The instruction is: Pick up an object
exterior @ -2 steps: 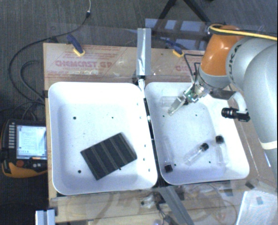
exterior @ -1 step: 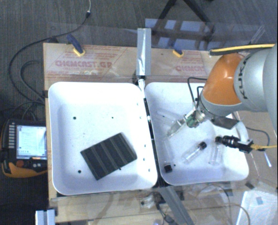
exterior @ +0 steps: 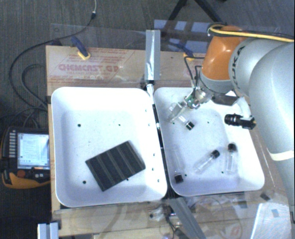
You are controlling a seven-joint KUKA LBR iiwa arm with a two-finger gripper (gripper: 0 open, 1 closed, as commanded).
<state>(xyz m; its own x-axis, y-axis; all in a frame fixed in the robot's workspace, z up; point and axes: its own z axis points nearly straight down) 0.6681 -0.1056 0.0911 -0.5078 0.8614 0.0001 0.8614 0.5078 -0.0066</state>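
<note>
In the left bin (exterior: 67, 108) a black ridged block (exterior: 115, 165) lies flat at the lower middle. The right bin (exterior: 246, 180) holds several small clear vials with black caps: one (exterior: 207, 160) lies slantwise near the centre, another (exterior: 231, 158) lies to its right, and a small black cap (exterior: 178, 178) rests at the lower left corner. My gripper (exterior: 186, 105) hangs over the upper left part of the right bin, below the orange wrist band. A clear piece (exterior: 176, 112) and a small black cap (exterior: 189, 126) lie just beneath it; whether it touches them is unclear.
The grey arm (exterior: 271, 83) covers the right bin's upper right side. A black cylindrical part (exterior: 239, 120) sticks out at that bin's right wall. A metal post (exterior: 152, 56) stands behind the seam between the bins. A handheld pendant (exterior: 25, 156) lies left of the bench.
</note>
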